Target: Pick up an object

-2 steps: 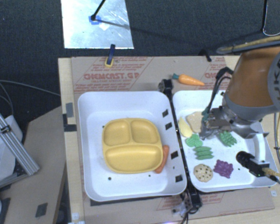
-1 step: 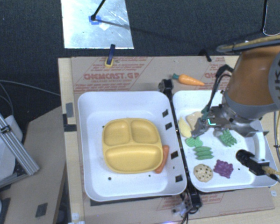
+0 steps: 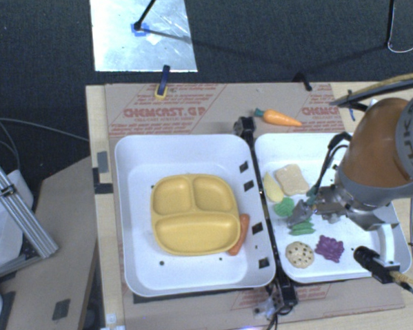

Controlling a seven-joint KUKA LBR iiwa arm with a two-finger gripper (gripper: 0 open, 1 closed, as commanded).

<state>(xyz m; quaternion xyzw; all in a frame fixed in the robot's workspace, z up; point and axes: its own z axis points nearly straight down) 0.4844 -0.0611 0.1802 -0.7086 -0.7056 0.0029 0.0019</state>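
Note:
My gripper reaches in from the right and hangs low over the right bin. It sits just right of a green leafy piece and just above a green bean pod. A slice of toast and a pale yellow piece lie farther back. A cookie and a purple grape bunch lie near the front. Nothing can be seen held in the gripper.
The left bin holds a yellow divided plate with an orange piece against its right side. A toy carrot lies on the cardboard behind the right bin. The arm's bulk covers that bin's right part.

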